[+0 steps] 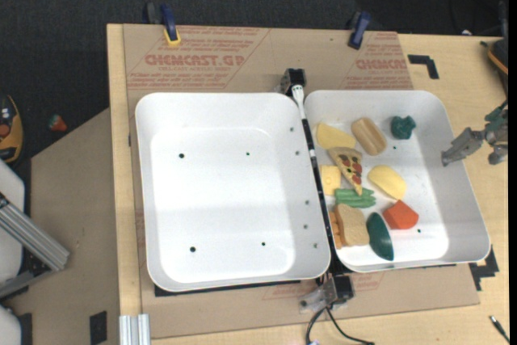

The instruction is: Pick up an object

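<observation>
Right bin point(464, 206) holds toy foods. Nearest: dark green piece point(380, 236), then red piece point(401, 215), yellow lemon-like piece point(388, 182), pizza slice point(349, 166), bread roll point(368, 136), teal piece point(402, 126) farthest. Gripper point(464, 147) hovers at the bin's right rim, fingers apart, holding nothing.

Grey metal gripper point(467, 146) at three o'clock: slim, angular fingers point(454, 153), dull pale sheen, darker joints behind, blocky grey-green mount toward the edge.
</observation>
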You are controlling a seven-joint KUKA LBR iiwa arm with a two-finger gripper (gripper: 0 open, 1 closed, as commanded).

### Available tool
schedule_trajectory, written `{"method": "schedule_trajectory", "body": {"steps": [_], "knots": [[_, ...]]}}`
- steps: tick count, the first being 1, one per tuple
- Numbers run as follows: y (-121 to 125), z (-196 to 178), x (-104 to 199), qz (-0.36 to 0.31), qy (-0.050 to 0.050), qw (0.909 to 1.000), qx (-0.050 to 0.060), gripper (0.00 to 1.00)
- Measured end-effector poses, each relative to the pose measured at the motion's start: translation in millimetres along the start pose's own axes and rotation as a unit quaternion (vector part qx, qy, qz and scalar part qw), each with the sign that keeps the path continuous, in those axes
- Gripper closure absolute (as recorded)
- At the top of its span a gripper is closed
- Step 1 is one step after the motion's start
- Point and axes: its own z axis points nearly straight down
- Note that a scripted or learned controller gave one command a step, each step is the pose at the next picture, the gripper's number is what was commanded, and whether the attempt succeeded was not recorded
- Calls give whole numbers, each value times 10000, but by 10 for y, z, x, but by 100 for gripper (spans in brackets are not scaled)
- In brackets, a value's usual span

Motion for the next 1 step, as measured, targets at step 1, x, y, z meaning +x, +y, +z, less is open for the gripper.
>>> {"method": "schedule_trajectory", "body": {"steps": [1], "knots": [[235, 1875, 576, -19, 22, 10000, 25, 0]]}}
